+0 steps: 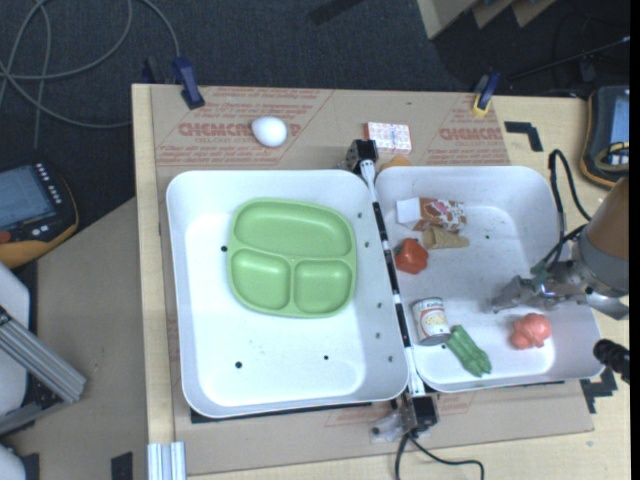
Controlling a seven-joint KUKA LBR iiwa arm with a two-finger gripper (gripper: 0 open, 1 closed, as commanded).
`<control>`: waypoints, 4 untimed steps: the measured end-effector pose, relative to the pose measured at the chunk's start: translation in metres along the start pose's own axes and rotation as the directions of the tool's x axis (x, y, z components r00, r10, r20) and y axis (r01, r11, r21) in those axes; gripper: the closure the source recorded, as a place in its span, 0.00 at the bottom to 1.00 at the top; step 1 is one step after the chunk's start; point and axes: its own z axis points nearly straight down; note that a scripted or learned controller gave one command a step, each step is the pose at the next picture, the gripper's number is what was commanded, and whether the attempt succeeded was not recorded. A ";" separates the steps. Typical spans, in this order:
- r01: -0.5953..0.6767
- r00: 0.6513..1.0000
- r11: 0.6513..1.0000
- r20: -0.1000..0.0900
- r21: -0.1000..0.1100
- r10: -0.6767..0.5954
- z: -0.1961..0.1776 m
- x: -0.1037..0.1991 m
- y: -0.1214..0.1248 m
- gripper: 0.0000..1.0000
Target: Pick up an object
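Bench [300, 113] over dark floor. Left bin [200, 268] holds green tray [293, 257]. Right bin [500, 183]: gripper [512, 298] at 3 o'clock, fingers spread, just above pink toy [530, 331]; can [432, 320], green toy [468, 351] at 6.

Lighting: bright, even, overhead. White bins [200, 268] near overexposed, faint soft shadows inside their walls. Floor [80, 28] at upper left dim. Sharpness: moderate; slight softness overall, small items grainy.
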 end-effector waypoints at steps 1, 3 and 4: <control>0.003 1.000 1.000 -0.006 -0.001 -0.003 0.008 -0.002 -0.020 0.00; 0.001 1.000 1.000 0.003 -0.005 -0.001 -0.123 0.023 0.042 1.00; 0.001 1.000 1.000 0.003 -0.003 -0.001 -0.122 0.022 0.041 0.00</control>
